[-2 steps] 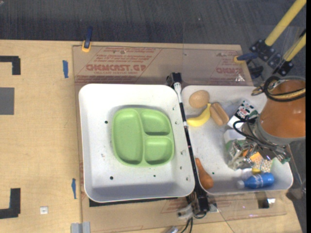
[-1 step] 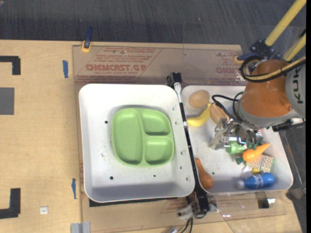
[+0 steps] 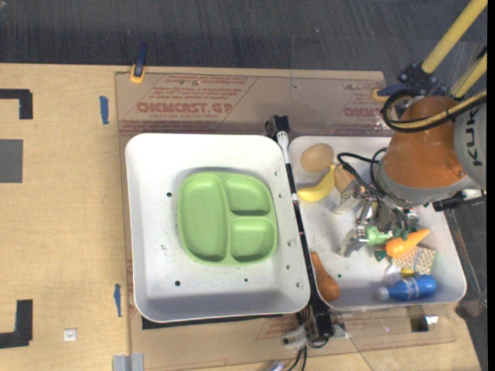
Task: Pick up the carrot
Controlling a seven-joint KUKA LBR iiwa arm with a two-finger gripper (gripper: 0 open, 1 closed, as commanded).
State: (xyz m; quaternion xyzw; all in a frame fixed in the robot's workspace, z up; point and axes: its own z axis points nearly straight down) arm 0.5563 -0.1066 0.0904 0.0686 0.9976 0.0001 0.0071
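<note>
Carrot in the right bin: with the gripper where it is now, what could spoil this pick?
The carrot lies packed among a blue bottle and a patterned item, so the gripper may catch a neighbour instead. The gripper sits to the carrot's left near its green top, so it may close on the leaves and slip. The carrot is close to the right bin wall, leaving little room for the fingers.
</note>
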